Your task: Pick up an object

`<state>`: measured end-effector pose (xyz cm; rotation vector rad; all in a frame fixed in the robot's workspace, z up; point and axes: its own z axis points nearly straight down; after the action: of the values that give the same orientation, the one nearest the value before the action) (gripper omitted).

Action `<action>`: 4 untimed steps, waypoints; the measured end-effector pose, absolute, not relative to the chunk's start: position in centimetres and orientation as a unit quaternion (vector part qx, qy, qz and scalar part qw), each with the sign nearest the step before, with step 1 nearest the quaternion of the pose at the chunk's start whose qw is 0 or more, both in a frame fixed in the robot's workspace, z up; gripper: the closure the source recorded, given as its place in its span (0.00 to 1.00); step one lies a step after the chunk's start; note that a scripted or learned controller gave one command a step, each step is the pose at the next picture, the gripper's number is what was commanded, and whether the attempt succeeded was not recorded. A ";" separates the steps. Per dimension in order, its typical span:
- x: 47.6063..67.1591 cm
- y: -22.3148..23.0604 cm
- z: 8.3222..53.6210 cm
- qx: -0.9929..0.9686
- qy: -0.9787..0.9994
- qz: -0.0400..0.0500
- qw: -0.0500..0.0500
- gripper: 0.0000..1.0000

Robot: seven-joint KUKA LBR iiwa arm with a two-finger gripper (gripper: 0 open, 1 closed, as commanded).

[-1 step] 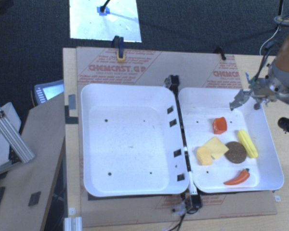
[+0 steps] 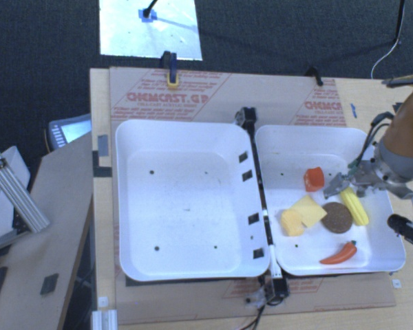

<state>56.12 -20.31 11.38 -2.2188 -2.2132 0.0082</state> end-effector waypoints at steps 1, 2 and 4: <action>62.0 -19.7 8.4 -0.705 -0.709 -0.001 -0.002 0.00; 58.0 -14.5 8.4 -0.705 -0.709 0.000 0.002 0.00; 54.2 -8.3 8.7 -0.703 -0.711 -0.001 0.003 0.00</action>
<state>54.19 -8.28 8.66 -2.2045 -2.2304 -0.0021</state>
